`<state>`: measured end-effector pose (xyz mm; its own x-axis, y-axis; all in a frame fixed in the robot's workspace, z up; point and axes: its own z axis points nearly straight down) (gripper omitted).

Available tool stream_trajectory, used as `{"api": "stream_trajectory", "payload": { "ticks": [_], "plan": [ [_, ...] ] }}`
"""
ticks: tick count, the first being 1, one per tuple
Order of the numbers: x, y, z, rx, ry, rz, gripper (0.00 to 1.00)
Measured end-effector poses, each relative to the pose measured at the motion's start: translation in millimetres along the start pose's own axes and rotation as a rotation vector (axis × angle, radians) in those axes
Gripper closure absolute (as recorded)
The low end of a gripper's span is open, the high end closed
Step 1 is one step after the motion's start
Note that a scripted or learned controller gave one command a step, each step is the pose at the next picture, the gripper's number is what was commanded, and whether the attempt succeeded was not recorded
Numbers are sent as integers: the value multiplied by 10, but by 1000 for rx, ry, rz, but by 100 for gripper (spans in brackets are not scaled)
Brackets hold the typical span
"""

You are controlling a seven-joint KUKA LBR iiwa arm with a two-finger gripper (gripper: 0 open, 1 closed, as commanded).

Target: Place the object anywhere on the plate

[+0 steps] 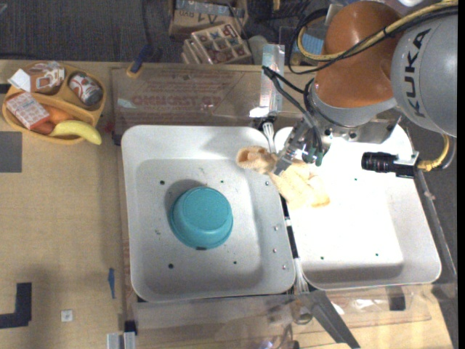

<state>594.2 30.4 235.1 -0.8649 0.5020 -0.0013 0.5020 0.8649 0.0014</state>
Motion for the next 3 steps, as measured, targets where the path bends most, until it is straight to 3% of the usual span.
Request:
{"api": "stream_trajectory", "payload": {
  "ticks": [1, 2, 3],
  "plan": [
    [469, 240, 133, -1, 1, -396, 100],
    [873, 454, 95, -1, 1, -524, 100],
    [871, 453, 93, -1, 0, -524, 0]
  ]
}}
